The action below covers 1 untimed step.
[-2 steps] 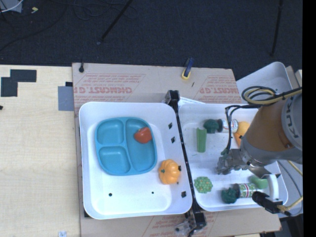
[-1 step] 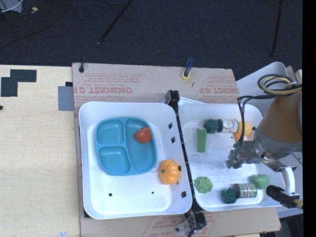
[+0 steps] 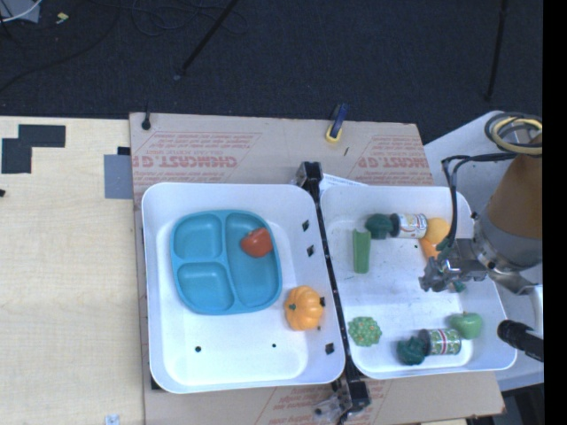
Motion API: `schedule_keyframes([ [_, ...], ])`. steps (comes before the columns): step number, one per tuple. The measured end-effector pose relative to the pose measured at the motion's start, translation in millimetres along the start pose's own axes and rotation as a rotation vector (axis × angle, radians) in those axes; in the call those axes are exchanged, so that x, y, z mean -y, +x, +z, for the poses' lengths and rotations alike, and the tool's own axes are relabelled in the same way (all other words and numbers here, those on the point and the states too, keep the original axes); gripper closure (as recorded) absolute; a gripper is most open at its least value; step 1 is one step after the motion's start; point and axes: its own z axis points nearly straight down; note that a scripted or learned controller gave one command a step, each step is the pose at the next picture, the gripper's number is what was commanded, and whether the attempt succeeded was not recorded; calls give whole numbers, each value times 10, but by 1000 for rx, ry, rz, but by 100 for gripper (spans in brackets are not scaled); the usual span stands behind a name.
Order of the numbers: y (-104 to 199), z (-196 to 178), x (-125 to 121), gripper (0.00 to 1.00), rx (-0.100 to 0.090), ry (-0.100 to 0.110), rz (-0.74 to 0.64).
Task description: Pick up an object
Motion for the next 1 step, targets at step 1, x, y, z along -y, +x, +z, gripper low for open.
schedule_keyframes([
  [1,-8,-303,-7,100,0,1,-3],
])
